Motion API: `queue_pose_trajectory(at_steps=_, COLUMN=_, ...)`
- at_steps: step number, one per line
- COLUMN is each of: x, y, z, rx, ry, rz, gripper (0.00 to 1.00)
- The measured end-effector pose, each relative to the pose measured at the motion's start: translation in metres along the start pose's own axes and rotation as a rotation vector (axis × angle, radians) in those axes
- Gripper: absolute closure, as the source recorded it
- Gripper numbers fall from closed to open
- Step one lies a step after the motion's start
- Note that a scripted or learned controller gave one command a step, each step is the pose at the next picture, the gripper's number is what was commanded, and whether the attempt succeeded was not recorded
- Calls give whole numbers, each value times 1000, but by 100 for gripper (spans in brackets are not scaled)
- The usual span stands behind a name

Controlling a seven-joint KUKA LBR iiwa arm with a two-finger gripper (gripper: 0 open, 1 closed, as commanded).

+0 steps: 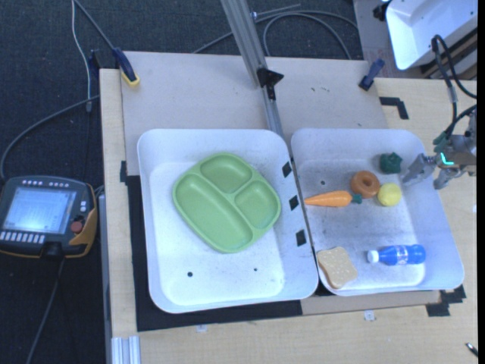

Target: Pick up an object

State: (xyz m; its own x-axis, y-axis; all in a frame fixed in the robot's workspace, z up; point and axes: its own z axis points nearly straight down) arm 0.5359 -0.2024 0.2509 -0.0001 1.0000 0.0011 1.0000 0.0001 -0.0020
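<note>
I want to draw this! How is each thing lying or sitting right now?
Plate: flat in left bin, nothing on it.
Carrot: lying sideways.
Donut: flat, beside carrot.
Lemon: resting by donut.
Bottle: on its side.
Bread: flat in the corner.
Gripper: at right bin's edge.

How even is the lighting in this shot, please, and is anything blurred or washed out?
Camera view: light is soft and even, shadows faint; the white equipment at top right is overexposed; the end effector at the right bin's edge looks soft; the green divided plate and carrot are sharp.
</note>
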Motion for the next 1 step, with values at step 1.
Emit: queue_pose_trajectory(at_steps=1, x=0, y=0, z=-1, rx=-1, ry=0, rz=0, gripper=0)
